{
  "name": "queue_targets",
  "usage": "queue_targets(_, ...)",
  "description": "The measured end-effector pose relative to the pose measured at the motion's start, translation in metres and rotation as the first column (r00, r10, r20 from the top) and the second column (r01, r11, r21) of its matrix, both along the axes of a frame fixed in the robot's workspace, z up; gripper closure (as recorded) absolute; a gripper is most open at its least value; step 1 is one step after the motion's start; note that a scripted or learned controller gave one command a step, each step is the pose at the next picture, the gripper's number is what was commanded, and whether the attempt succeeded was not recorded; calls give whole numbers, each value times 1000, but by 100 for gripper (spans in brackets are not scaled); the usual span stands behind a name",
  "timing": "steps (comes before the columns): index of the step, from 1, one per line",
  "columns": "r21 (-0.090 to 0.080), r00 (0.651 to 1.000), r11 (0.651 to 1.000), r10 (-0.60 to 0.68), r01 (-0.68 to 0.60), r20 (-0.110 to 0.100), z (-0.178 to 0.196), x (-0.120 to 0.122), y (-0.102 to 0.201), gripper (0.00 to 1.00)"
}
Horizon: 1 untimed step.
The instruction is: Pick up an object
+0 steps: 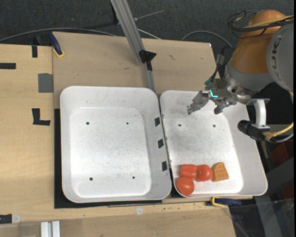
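I log: white bins, black-speckled; three red pieces; one orange-tan block; arm grey and orange; bench tan with black marks.

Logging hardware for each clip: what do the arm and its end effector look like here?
The arm is bulky and rounded, grey with a wide orange band above the wrist and part of dark lettering on its grey shell. The end effector is small, dark grey metal with two thin fingers and a small teal light at its base. Black cables loop over the arm, and a white bracket with a black fitting hangs beside the wrist.

Toys in rt bin near edge; pincer behind.
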<state>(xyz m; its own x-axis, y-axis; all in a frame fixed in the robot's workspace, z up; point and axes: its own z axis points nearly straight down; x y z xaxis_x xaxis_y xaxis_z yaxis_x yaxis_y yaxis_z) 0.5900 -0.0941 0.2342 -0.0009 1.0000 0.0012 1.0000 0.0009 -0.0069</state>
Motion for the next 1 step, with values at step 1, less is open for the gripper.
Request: queue_targets(1, -1, 1000, 1000, 1, -1, 5, 3, 1, 0, 0)
